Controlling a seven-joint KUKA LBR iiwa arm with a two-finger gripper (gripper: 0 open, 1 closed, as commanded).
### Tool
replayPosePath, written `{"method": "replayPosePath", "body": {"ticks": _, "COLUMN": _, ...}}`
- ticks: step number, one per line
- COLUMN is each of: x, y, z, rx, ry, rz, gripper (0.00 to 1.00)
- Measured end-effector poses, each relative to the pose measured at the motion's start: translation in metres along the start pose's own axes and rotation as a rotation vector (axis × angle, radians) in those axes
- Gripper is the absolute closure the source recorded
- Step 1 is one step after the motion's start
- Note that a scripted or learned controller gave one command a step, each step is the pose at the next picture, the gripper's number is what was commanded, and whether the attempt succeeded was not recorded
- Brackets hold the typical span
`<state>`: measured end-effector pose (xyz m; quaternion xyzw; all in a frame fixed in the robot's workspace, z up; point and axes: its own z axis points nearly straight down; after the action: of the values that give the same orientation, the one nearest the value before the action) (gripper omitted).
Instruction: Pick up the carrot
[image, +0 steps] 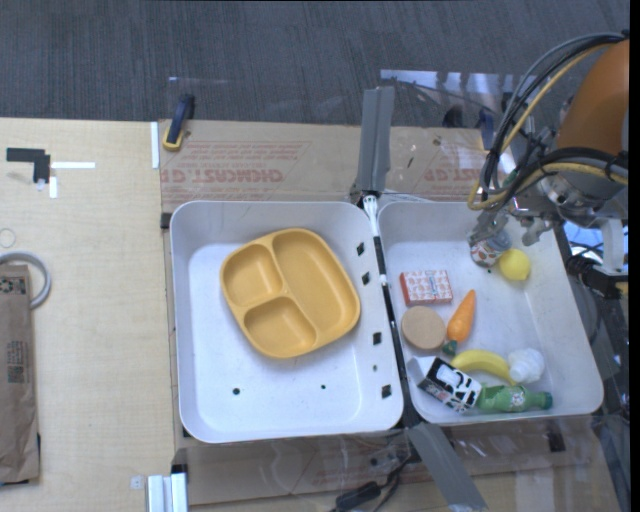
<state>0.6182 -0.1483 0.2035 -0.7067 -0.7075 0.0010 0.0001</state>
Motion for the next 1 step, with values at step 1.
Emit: {"method": "replayPosePath", "body": {"ticks": 1, "x": -0.036, "y": -0.0189, "z": 0.0456, "rx": 0.002, "ry": 0.0, "rz": 0.217, "gripper": 0.0}}
